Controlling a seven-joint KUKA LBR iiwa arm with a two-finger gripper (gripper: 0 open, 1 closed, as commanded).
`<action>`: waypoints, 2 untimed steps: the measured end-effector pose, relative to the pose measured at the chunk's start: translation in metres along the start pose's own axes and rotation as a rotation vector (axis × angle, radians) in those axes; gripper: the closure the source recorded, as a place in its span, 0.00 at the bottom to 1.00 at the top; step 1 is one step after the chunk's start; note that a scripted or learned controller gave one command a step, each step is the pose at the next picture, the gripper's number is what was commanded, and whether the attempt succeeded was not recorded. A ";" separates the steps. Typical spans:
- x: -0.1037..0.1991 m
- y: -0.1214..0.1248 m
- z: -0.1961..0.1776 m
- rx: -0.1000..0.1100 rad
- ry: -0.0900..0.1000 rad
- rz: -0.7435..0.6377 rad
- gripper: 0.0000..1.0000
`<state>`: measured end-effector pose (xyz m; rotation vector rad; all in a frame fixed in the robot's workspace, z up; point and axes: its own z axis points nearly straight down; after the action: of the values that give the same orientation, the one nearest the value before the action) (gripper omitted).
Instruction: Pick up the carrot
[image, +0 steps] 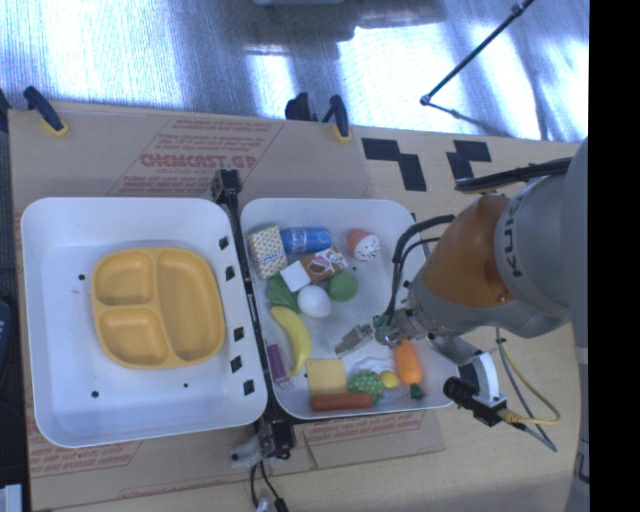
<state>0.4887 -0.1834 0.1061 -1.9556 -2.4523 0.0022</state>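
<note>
Figure: the right-hand bin (400, 215), seen from above at a slant. The carrot (407, 363) lies in the lower right of the frame, close to that bin's right wall, its orange body running roughly up and down the picture with a small green tuft at the lower end. It looks to be a toy of moulded plastic: light, stiff, smooth-skinned and hence somewhat slippery, and not likely to bruise or break. Its taper suggests that the best hold is across the thick middle of the body, with the fingers closing on the two long sides; a pinch near the narrow tip or on the tuft would probably squirt it free.

The tool (372, 334) hangs just up and left of the carrot's upper end, near it but, as far as can be judged, not around it. A metal finger (352, 341) points toward the lower left, over bare bin floor. Whether the fingers are spread or pressed together cannot be told at this angle, and nothing is seen between them.

Close neighbours crowd the carrot: a cluster of green grapes (365, 383) and a small yellow piece (388, 379) just to its left, a yellow block (326, 376) beyond them, and a red sausage (341, 402) along the bin's lower edge. The wall on the right leaves little room for a finger on that side.
</note>
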 end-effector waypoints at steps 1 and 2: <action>0.000 0.000 -0.010 0.001 0.001 -0.003 1.00; 0.043 0.022 -0.125 -0.004 -0.003 -0.010 1.00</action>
<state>0.5013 -0.1366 0.2316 -1.9457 -2.4656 0.0001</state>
